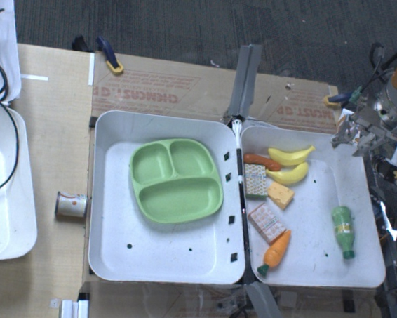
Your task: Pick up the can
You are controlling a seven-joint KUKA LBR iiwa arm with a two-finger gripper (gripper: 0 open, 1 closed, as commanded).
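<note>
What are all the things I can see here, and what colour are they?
can: 1, silver with a red mark, lying on the bench left of the left bin
plate: 1, green, three sections, in the left bin
bananas: 2, yellow, top of the right bin
carrots: 2, orange, one near the bananas, one at the bin's front
sponge: 1, green and yellow, by the divider
cheese wedge: 1, yellow-orange, right bin
pink block: 1, right bin
bottle: 1, green, right side of the right bin
bins: 2, white, side by side
gripper: 1, grey, above the right bin's far right corner
</note>
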